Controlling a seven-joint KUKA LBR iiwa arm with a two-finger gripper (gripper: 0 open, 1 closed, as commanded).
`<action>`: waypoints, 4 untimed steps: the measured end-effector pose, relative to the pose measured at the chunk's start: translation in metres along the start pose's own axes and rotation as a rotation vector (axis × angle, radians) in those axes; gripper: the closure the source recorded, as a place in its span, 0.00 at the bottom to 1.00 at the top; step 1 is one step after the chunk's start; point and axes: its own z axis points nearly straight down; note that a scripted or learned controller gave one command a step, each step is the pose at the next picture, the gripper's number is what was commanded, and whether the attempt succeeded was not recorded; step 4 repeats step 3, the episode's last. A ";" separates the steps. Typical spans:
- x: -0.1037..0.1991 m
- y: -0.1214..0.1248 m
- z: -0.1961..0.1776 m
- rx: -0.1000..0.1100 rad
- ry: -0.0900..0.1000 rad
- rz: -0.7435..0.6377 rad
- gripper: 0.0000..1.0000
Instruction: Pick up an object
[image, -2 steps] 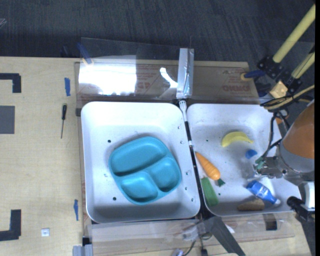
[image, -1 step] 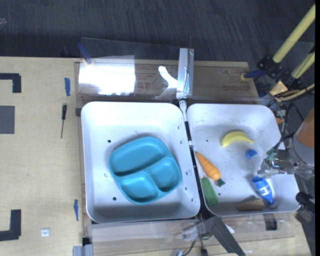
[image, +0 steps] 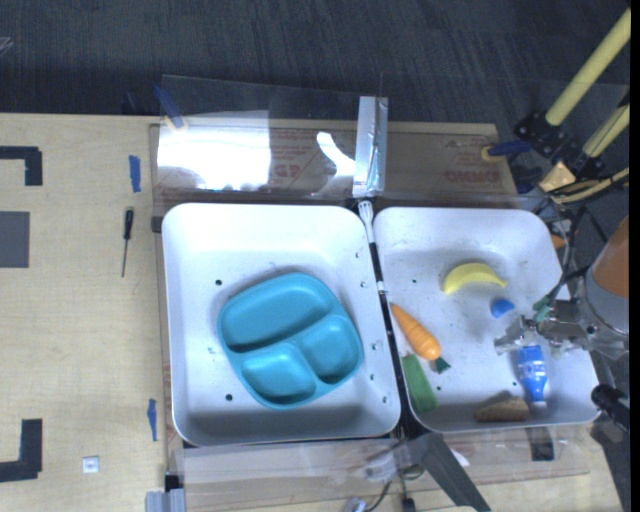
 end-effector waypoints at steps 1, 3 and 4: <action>-0.010 0.002 0.042 0.000 0.012 -0.100 0.00; -0.011 0.063 0.043 -0.004 -0.001 -0.239 1.00; -0.011 0.063 0.043 -0.004 -0.001 -0.239 1.00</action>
